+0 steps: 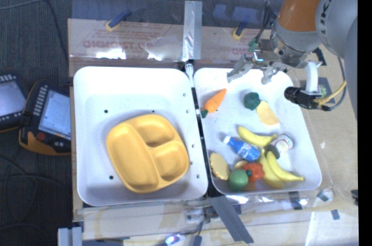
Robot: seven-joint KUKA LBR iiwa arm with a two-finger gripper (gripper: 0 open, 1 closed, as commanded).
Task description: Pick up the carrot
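Camera view puts the carrot [214, 100] at ten o'clock in the right bin [308, 140], near the divider. Your hand [256, 67] hovers spread and empty, toward two o'clock of it. Bring it over the carrot's middle, clear of the wall.
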